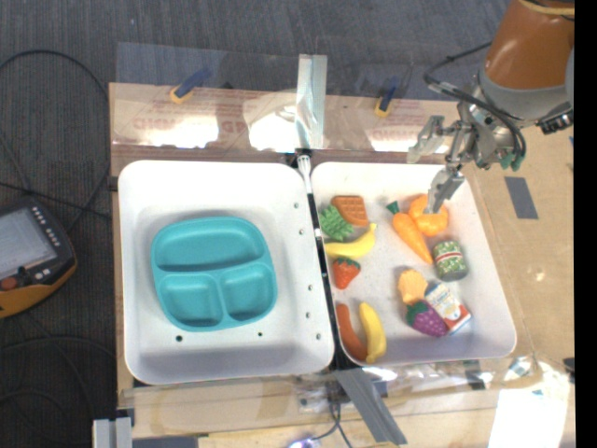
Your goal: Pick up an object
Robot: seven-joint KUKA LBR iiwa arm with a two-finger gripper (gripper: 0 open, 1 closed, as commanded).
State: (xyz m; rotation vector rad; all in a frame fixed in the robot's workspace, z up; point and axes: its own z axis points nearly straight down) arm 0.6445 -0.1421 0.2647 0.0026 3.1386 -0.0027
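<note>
The right bin (494, 278) holds several toy foods. Among them are a carrot (409, 235), an orange pepper (433, 220), a green can (450, 259), a waffle (351, 208), a banana (355, 244) and a strawberry (346, 272). My gripper (437, 163) hangs over the bin's far right corner, open, with nothing between its fingers. One finger (446, 185) points down at the orange pepper and ends just above it.
Purple grapes (427, 321), a small carton (449, 306), a yellow piece (410, 285), a sausage (347, 328) and a second banana (374, 332) lie at the right bin's near end. The left bin (140, 203) holds a teal divided tray (216, 271). A clear divider (312, 101) stands behind the bins.
</note>
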